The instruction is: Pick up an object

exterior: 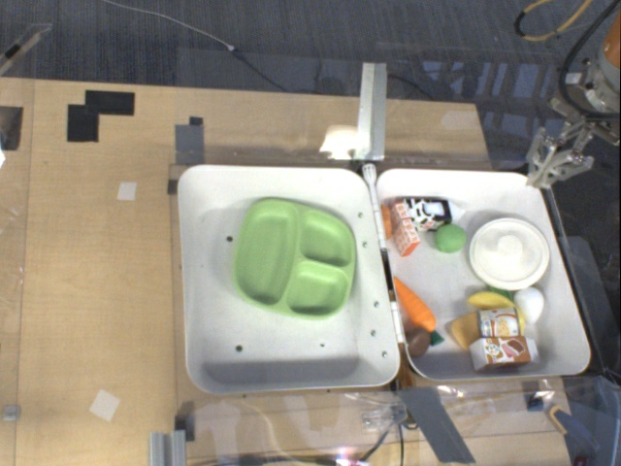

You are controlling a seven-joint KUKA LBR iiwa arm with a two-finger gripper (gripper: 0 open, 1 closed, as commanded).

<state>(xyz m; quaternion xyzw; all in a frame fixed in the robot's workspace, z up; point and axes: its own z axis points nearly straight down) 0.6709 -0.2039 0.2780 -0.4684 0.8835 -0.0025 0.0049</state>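
White bins (199, 289), two: one green tray (294, 256), one carrot (415, 305); end effector (557, 158) open, holding nothing.

Pale metallic pincer (557, 159), slim fingers, grey wrist above.

Below me the pale wooden worktop (87, 289) carries two shallow white plastic bins: the left bin (204, 357) at nine o'clock, the right bin (568, 352) at three, touching along a metal divider rail (373, 115).

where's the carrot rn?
In the camera view, the carrot lies in the right bin, against its left wall near the front, below the orange carton and left of the banana.
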